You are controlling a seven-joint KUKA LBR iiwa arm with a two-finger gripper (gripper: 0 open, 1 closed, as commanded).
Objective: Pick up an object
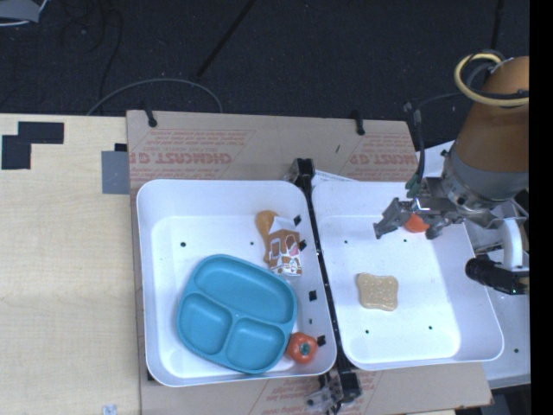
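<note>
My gripper (416,223) hangs over the upper right part of the right bin (484,340), below the grey wrist with its orange band. A small orange-red object (416,224) shows between the two dark fingers, which are closed against its sides. A flat tan, cookie-like piece (378,291) lies on the right bin's floor, below and left of the gripper. In the left bin (160,232) lie a blue divided plate (236,312), a small red tomato-like ball (301,347), and a brown piece with a printed packet (282,247).
A black divider clip (304,173) sits where the two bins meet at the back. A black cable and fitting (494,273) hang off the arm at the right bin's right rim. Brown cardboard (259,150) lies under both bins.
</note>
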